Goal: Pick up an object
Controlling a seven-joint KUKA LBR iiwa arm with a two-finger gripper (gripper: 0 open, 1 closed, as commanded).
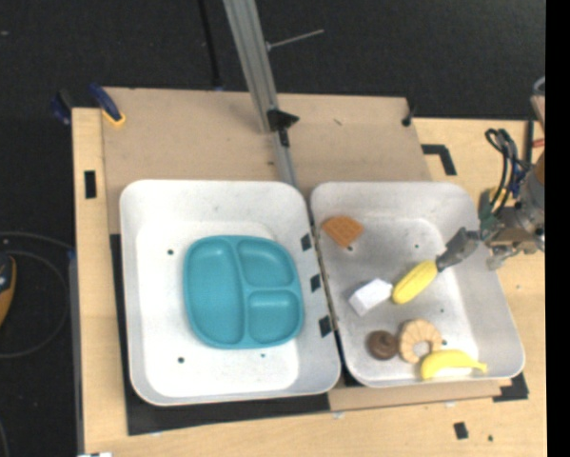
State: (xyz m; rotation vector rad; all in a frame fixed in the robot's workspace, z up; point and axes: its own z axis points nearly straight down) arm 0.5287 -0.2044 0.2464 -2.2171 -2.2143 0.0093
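The right bin (475, 303) holds several small items. A yellow oblong piece (415, 281) lies tilted near the bin's middle, with a white block (368, 295) just to its left. An orange wedge (342, 229) sits at the bin's upper left. Along the front lie a brown ring (382, 345), a tan round piece (421, 338) and a yellow banana (452, 364). My gripper (470, 243) reaches in from the right edge, low over the right bin, and its dark tip ends right at the upper right end of the yellow oblong piece.
The left bin (151, 227) carries a teal divided plate (244, 290). A grey metal post (256, 65) rises behind the bins. Cables (503, 160) hang by the arm at the right edge.
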